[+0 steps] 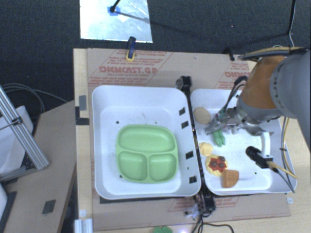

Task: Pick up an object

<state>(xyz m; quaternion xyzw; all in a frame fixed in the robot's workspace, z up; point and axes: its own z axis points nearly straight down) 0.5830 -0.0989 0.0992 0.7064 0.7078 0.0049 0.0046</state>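
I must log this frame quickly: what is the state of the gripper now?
Gripper: low in the right bin, at a green toy; open or closed cannot be told.

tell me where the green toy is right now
The green toy lies in the right bin, just under the gripper, with the round beige piece up-left of it and the yellow piece below.

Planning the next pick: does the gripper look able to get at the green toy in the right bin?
Probably yes. The gripper hangs right above the green toy, with nothing lying over it; the yellow piece sits just beside it.
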